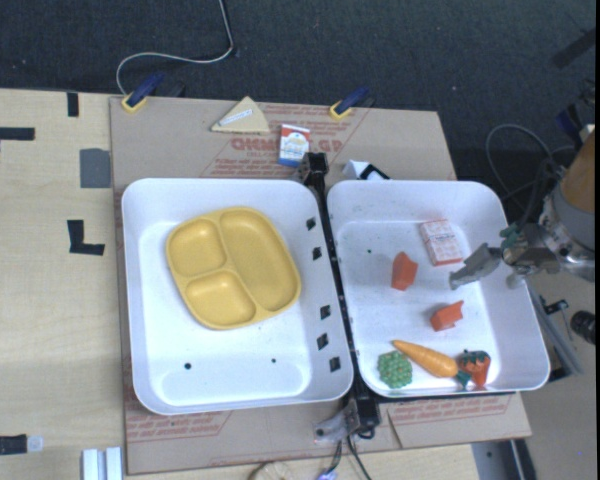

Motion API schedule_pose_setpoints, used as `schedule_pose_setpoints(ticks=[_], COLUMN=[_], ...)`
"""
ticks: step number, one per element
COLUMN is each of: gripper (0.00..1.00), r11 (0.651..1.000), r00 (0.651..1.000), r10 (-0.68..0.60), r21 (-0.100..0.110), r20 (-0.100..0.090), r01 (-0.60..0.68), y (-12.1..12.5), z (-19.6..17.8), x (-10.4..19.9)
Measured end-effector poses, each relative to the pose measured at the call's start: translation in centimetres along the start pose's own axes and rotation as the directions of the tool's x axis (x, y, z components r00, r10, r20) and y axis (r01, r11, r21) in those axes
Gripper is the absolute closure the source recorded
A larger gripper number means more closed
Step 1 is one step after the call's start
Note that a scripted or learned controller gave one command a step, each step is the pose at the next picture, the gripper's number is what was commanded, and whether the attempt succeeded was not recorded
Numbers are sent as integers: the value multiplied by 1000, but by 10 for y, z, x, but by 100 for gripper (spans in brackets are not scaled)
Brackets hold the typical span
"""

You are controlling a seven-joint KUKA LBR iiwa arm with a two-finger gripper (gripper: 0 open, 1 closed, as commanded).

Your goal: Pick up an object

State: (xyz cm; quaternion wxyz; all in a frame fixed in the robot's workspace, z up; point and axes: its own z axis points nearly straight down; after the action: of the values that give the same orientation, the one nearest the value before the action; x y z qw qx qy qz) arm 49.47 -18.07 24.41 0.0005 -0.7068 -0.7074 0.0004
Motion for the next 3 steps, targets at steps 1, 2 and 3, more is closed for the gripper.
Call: schedule_pose_setpoints(ticks=[1, 2, 3], gripper=[0, 0, 0], r11=[1000, 1000, 1000], r00=[1000, 1000, 1000], r10=[1, 0, -2], r21=[3, -3, -8], r20=[-1, 0, 1], r01=[-1, 0, 2], y=[21, 2, 109], z=[78, 158, 158], x=[-16, 4, 57])
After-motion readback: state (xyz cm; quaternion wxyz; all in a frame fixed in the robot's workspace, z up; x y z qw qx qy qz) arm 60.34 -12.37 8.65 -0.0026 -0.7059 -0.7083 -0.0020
